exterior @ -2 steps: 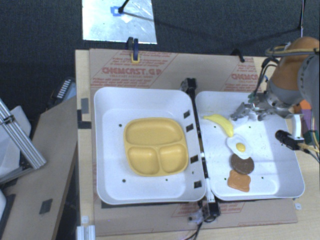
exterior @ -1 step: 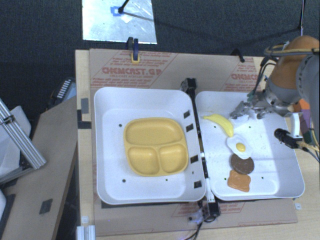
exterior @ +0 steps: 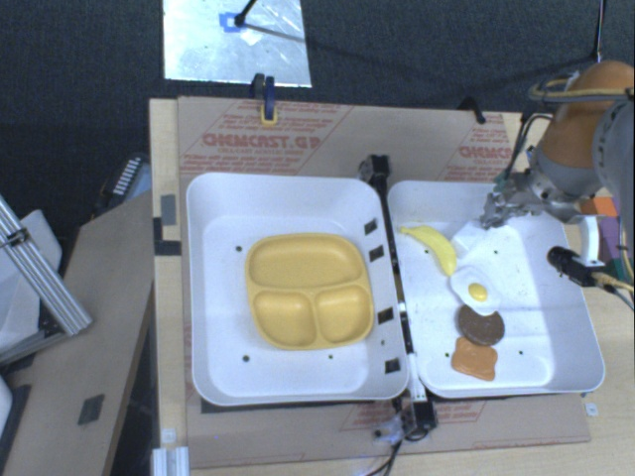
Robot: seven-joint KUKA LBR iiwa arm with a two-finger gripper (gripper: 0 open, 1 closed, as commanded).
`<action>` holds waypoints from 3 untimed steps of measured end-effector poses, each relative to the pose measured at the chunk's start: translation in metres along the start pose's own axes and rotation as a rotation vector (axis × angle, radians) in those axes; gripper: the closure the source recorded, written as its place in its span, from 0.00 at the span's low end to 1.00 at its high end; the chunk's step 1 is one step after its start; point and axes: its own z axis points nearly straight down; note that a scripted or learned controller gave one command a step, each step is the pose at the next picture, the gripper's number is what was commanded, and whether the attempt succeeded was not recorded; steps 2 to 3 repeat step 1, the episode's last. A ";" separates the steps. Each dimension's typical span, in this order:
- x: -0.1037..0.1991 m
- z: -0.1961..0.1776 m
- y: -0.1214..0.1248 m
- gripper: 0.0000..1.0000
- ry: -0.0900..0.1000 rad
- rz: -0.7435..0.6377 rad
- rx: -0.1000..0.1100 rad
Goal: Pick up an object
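Observation:
In the right bin (exterior: 566, 365) lie a yellow banana (exterior: 435, 244), a fried egg (exterior: 477, 290) with a yellow yolk, a round brown patty (exterior: 481, 325) and an orange toast piece (exterior: 474, 361). They form a line from the bin's upper left down to its lower middle. My gripper (exterior: 496, 210) hangs over the bin's upper right part, right of the banana and above the egg. Nothing shows in its grasp.
The left bin (exterior: 213, 266) holds a yellow divided plate (exterior: 308, 290) at its middle. A black divider with clips (exterior: 387, 266) runs between the bins. The right half of the right bin is bare white floor.

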 end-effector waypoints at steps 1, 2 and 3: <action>-0.002 -0.056 0.014 1.00 -0.001 0.004 0.024; -0.002 -0.056 0.014 1.00 -0.001 0.004 0.024; -0.002 -0.056 0.014 1.00 -0.001 0.004 0.024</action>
